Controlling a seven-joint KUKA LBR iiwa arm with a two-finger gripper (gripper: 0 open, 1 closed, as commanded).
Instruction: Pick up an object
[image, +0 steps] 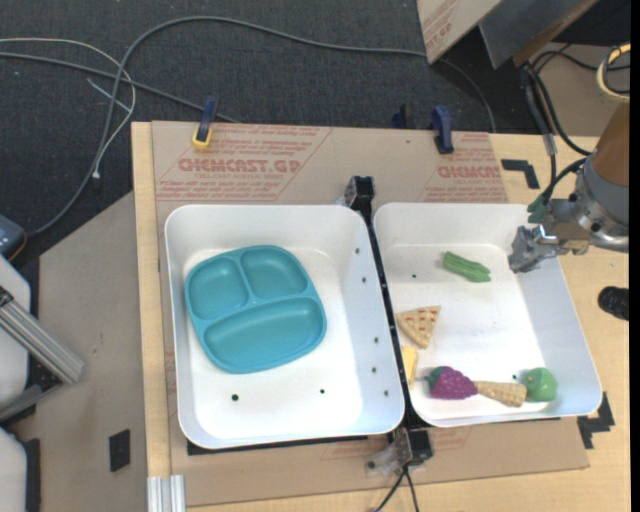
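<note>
Brown cardboard printed with red lettering (240, 165) covers the bench top, held at its far edge by a blue-and-yellow clamp (206, 120) on the left and a plain blue clamp (441, 128) on the right. Around the bench lies dark grey carpet (300, 80), crossed by pale loose cables (110, 80) at the upper left.

Two shallow white plastic bins sit side by side on the cardboard, touching along a dark seam. The left bin (340, 400) holds a teal plastic plate with three compartments (256, 307), lying flat toward its left side. The right bin (565, 330) holds the loose toy food — a green pickle-shaped piece (466, 266) near its far side, a tan waffle-patterned wedge (419, 325) by its left wall, a small yellow piece (408, 363) just below that, and along the near wall a purple grape cluster (451, 382), a tan cone-like stick (501, 392) and a round green fruit (540, 383) in a row, close together.

The grey metal two-finger gripper (527, 252) hangs over the right bin's far right corner, to the right of the pickle-shaped piece and apart from it. Nothing is visible between its fingers; how wide they stand I cannot tell.
</note>
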